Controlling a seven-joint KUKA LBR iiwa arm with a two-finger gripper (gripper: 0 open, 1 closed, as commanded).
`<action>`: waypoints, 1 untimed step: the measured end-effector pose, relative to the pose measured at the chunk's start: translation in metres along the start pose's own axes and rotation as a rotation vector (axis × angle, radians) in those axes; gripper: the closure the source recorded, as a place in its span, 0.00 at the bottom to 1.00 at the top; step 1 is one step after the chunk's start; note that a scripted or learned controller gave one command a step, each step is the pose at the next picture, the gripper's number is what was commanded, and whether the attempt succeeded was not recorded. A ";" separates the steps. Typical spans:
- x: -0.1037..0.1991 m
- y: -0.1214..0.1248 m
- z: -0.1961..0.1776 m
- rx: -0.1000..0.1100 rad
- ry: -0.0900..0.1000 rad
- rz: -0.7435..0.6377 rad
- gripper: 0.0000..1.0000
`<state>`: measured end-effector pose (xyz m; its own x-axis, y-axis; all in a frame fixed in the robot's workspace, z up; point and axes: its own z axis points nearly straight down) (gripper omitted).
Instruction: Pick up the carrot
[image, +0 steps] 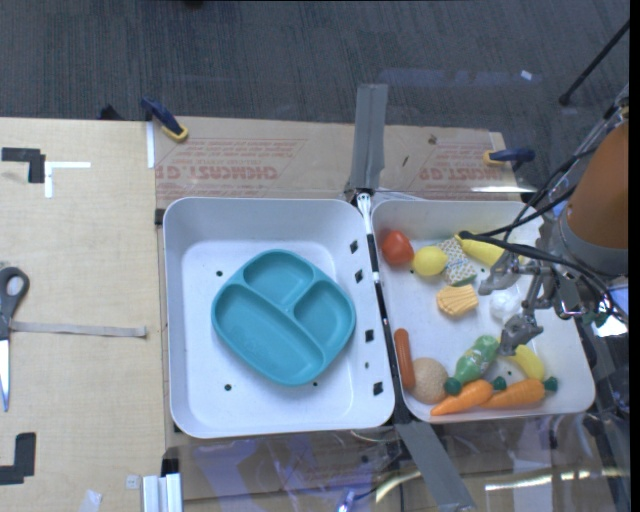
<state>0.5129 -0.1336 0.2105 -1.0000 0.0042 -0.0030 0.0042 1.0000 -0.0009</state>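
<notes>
Two orange carrots lie along the front wall of the right bin (574, 345): one carrot (463, 399) with a pointed tip to the left, and a second carrot (520, 392) right beside it. My gripper (508, 305) hangs over the bin's middle right, a short way behind the carrots. Its two metal fingers (520, 328) stand apart, one towards the back and one towards the front. A small whitish object (505, 300) shows below, in the gap between them. Neither carrot is touched.
Around the carrots lie a green vegetable (475, 358), a tan ball (428, 380), a red sausage (403, 358), a small yellow piece (530, 362), a ridged yellow chip (458, 299), a lemon (430, 262), a tomato (397, 247) and a banana (480, 250). The left bin (190, 330) holds a teal divided plate (285, 315).
</notes>
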 end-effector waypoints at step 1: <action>-0.028 -0.023 0.102 0.003 -0.012 -0.015 0.00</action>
<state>0.5412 -0.1572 0.1084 -0.9998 -0.0110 -0.0148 -0.0110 0.9999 -0.0038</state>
